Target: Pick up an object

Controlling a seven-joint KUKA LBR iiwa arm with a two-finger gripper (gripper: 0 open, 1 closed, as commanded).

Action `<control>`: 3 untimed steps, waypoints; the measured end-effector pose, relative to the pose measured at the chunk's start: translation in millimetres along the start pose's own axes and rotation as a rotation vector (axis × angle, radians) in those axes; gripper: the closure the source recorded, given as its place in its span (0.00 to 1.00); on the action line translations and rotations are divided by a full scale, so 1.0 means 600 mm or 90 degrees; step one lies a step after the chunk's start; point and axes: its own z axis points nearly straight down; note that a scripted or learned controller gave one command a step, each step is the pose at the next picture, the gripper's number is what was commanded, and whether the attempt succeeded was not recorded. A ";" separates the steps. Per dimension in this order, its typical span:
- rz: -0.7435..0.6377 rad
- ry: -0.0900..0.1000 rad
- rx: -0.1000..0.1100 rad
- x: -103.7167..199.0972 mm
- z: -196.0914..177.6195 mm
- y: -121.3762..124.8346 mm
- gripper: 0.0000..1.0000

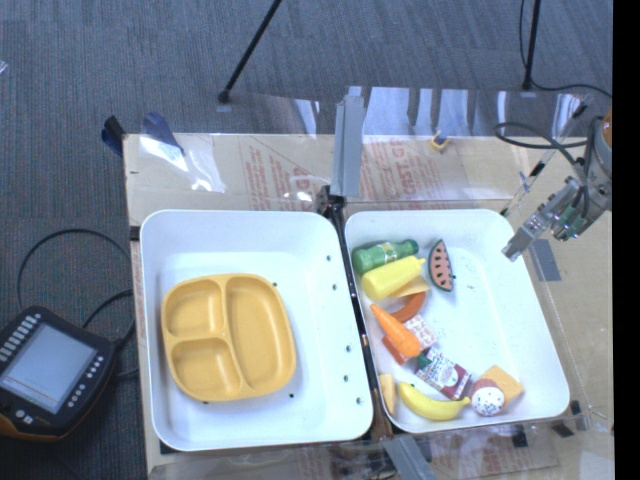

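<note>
You're sitting pre-approach: gripper (pixel 522 240) hovering at right bin (pixel 520 298) upper-right rim, finger state unreadable, needing descent onto toy watermelon slice (pixel 440 265).

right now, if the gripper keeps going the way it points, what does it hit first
The gripper points down-left over the right bin's upper right rim. It would probably meet bare bin floor before the watermelon slice, though depth is unclear.

At the frame's right edge the arm (pixel 600 158) is cut off, and the gripper (pixel 522 243) is too small to read.
</note>
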 end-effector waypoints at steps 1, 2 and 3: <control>-0.249 -0.002 -0.001 -0.010 -0.139 -0.028 1.00; -0.364 0.000 0.000 -0.073 -0.136 -0.139 1.00; -0.362 -0.004 -0.002 -0.077 -0.153 -0.139 1.00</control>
